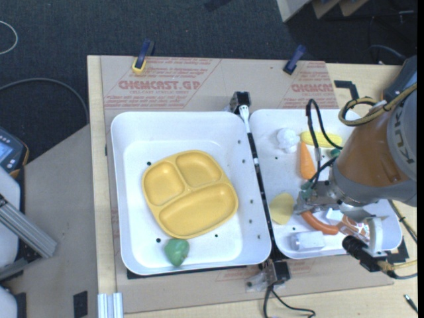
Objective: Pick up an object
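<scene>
The right bin (265,128) holds several small objects: a white ball-like piece (287,138), a yellow item (313,138), an orange carrot (307,161), a pale yellow piece (282,207), an orange-red sausage-like piece (319,223) and a white-grey block (306,241). My gripper (315,204) hangs low over the middle of this bin, just above the orange-red piece and right of the pale yellow piece. The arm's wrist hides its fingertips. The left bin (126,177) holds a yellow divided plate (190,193) and a green object (176,251).
The grey and orange arm (377,158) covers the right half of the right bin. Black cables (318,121) loop over that bin's back. Blue clamps (142,55) hold the cardboard base at the rear. A divider ridge (255,171) separates the bins.
</scene>
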You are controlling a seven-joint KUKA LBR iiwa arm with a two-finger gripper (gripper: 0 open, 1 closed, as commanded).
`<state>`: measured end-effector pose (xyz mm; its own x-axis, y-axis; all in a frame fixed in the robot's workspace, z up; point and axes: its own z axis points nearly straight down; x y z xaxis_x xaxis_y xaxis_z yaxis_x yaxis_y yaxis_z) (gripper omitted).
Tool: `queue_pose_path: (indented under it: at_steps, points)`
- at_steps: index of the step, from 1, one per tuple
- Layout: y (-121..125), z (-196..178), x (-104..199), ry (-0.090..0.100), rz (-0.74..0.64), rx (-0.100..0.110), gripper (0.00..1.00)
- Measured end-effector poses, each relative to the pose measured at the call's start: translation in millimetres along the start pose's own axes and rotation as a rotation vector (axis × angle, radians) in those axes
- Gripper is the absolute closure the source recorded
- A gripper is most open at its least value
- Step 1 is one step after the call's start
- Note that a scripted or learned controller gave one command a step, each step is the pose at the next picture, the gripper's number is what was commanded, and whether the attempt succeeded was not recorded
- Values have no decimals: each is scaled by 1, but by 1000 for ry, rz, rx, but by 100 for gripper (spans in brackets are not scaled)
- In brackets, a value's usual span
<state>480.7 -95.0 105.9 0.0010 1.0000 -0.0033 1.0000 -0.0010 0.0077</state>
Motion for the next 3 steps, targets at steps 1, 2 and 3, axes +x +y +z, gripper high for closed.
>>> queue_pose_path:
  at_steps: [1, 2, 3]
  points:
    - [0, -10, 0, -1, 0, -2, 100]
    - [27, -83, 96, 7, -13, -2, 100]
    - [2, -170, 159, 8, -11, -1, 100]
